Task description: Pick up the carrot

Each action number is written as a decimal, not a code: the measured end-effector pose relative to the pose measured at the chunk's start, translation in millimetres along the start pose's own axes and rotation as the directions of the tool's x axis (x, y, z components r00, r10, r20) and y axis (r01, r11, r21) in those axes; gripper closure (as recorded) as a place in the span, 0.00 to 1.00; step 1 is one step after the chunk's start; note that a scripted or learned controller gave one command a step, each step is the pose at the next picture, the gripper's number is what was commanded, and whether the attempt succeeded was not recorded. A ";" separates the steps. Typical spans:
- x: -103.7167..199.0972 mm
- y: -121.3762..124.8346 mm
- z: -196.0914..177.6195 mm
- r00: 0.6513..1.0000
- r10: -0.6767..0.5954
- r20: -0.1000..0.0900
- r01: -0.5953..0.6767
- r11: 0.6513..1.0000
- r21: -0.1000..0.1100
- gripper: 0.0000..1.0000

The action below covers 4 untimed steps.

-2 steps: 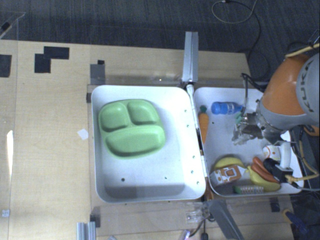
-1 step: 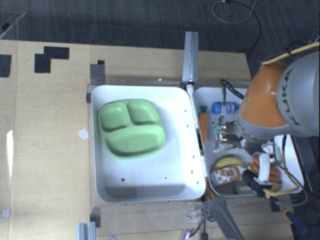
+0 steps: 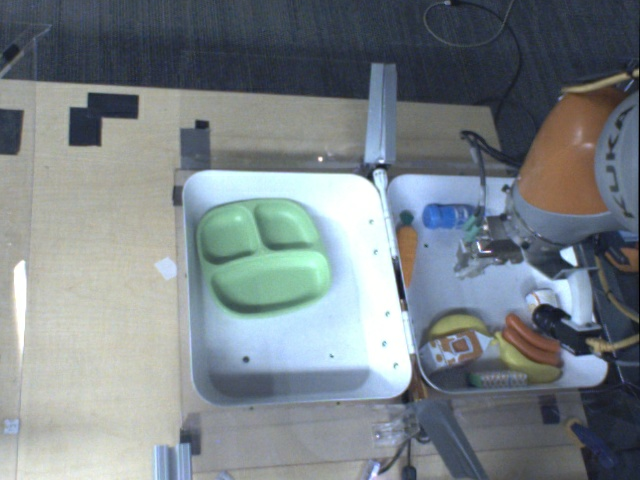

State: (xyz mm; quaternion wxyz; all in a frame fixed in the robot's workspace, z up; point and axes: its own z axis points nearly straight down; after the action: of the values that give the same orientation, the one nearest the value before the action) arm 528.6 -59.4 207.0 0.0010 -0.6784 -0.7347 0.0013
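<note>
The carrot [image 3: 407, 252] is a short orange piece lying lengthwise against the left wall of the right bin [image 3: 440, 313]. My gripper [image 3: 484, 251] hangs over the middle of that bin, to the right of the carrot and a clear gap away from it. Nothing shows between its tips. The grey arm with its orange band [image 3: 570, 163] comes in from the right above it.
A blue bottle [image 3: 446, 215] lies at the back of the right bin. Along its front wall sit a yellow banana [image 3: 528, 361], a small carton [image 3: 460, 349] and red sausages [image 3: 531, 339]. The left bin [image 3: 290, 373] holds a green divided plate [image 3: 264, 255].
</note>
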 end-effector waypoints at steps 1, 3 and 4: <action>-49.2 -7.9 -39.1 0.993 0.119 0.000 -0.119 0.993 -0.001 1.00; 60.2 -36.0 -79.2 0.997 -0.074 0.001 0.074 0.997 -0.002 1.00; 35.2 -39.0 6.6 1.000 -0.022 0.000 0.022 1.000 0.001 1.00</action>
State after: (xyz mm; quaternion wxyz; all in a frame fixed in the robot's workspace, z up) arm 486.9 -27.5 200.5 0.0016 -0.6703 -0.7421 0.0016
